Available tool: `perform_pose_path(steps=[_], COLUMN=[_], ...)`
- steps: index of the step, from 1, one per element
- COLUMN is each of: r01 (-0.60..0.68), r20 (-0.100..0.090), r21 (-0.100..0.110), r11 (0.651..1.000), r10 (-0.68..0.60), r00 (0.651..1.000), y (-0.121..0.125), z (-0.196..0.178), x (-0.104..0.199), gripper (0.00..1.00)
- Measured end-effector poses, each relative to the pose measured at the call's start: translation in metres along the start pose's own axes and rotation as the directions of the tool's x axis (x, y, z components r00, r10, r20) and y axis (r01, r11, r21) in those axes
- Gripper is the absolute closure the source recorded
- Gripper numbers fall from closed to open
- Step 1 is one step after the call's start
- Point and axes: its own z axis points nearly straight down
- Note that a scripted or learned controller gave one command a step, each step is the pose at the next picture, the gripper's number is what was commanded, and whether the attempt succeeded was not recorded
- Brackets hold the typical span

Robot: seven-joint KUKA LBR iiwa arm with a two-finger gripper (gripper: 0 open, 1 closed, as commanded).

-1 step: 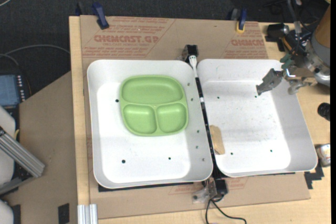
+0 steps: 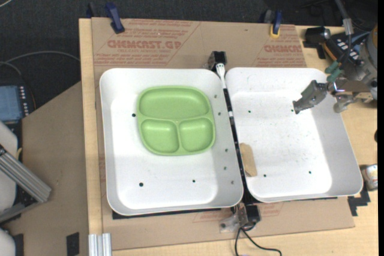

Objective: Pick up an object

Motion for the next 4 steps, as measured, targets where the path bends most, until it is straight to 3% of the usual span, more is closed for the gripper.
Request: perform_pose_path(steps=[1, 2, 3, 4], r01=[-0.006, 0.004, 0.003, -0.014], r20=[0.002, -0.002, -0.001, 0.002], r21=[0.005, 0.016, 0.01, -0.002], r11=[1.0, 1.0, 1.0, 1.0], r10=[0.006, -0.004, -0.003, 0.014], r00=[1.0, 1.0, 1.0, 1.0], y=[0.002, 0.004, 0.001, 0.003], z=[-0.005, 0.036, 0.034, -0.055], x=[-0.003, 0.093, 0.166, 0.1], gripper=[1.0, 1.0, 1.0, 1.0])
